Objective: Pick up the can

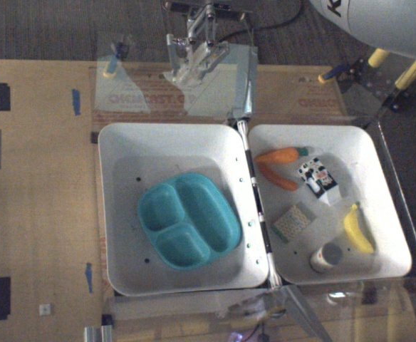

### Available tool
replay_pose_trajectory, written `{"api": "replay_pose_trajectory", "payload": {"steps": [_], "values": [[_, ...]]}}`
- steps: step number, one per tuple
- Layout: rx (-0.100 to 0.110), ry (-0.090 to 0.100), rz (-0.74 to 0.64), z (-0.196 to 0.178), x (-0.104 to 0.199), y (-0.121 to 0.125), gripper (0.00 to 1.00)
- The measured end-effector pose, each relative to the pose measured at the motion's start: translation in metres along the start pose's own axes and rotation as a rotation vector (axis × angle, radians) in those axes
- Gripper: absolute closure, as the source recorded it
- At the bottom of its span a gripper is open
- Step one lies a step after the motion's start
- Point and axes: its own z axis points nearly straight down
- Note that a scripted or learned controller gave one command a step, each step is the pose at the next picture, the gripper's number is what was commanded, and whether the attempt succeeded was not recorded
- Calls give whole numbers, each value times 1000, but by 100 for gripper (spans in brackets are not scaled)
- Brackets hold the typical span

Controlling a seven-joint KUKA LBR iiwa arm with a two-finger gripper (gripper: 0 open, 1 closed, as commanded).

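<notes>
A: Where was the can [327, 256]?

B: In the right bin [386, 164], near its front edge; it stood upright, its pale open top facing the camera; the banana [357, 229] lay just beside it on the right, and a small speckled pad [293, 222] lay just to its upper left.

A: And the rest of that bin?

B: A carrot [282, 155] lay near the back, with a second orange piece [278, 177] slanting just below it; a black-and-white carton [318, 179] sat to their right, tilted; all of it was well apart from the can except the banana and the pad.

A: The left bin [122, 162]?

B: It held a teal tray [188, 220] with three compartments, lying flat and turned at an angle; nothing lay in the compartments.

A: And the arm [379, 6]?

B: Only a grey curved part of it was in view at the top right corner, above the bench and far from the can; whether the gripper was open or closed, I could not tell; nothing was touching the can.

A: Anything behind the bins?

B: A clear plastic frame [201, 55] stood on the cardboard bench top [37, 205]; blue tape marks [75, 101] sat on the cardboard to the left.
</notes>
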Motion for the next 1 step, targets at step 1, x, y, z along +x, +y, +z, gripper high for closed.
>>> {"api": "replay_pose_trajectory", "payload": {"steps": [1], "values": [[-1, 0, -308, 0, 6, -1, 100]]}}
